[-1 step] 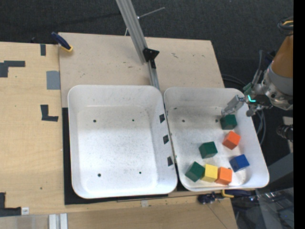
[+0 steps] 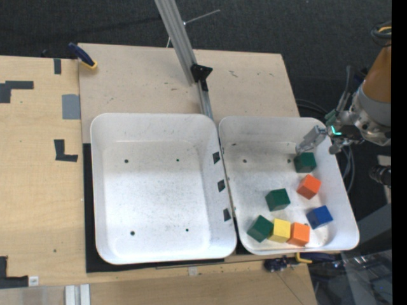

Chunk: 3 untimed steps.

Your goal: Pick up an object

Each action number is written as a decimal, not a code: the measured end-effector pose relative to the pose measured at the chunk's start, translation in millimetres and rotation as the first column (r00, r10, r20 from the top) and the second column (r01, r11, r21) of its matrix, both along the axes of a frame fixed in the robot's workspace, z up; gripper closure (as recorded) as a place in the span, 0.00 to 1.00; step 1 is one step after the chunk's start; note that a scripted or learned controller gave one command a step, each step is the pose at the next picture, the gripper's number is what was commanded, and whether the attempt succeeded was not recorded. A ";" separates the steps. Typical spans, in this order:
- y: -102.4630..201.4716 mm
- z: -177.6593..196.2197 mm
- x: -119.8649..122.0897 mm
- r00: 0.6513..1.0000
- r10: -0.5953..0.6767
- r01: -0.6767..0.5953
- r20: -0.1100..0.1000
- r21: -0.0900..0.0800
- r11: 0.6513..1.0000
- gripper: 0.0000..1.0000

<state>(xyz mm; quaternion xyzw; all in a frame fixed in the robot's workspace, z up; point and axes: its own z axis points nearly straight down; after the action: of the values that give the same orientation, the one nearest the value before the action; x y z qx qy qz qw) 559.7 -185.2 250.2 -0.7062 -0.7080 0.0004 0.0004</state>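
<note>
Nearest me, along the near edge of the right bin (image 2: 337,234), sit a green block (image 2: 259,228), a yellow block (image 2: 281,229) and an orange block (image 2: 299,233), touching in a row, with a blue block (image 2: 319,216) just beside them. My end effector (image 2: 311,142) hangs over the bin's far right part; I cannot tell how it is set. Right at its tip lies a dark green block (image 2: 305,162), my likely target. Outward from there come another orange block (image 2: 309,186) and a green one (image 2: 277,199). These look like light, stiff blocks with flat faces; I would take the dark green one across two opposite sides, since it stands apart from its neighbours.
</note>
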 end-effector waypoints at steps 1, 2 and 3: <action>-2.3 -43.8 -0.2 1.000 -0.002 0.002 -0.004 0.000 1.000 0.00; -5.9 -88.4 -1.1 1.000 -0.002 0.002 -0.005 0.000 1.000 0.00; 5.1 -141.1 -4.7 1.000 -0.001 0.001 -0.005 0.001 1.000 0.00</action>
<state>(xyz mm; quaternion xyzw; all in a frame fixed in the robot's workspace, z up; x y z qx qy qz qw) 555.0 -180.1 109.1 -0.7066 -0.7076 0.0019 0.0026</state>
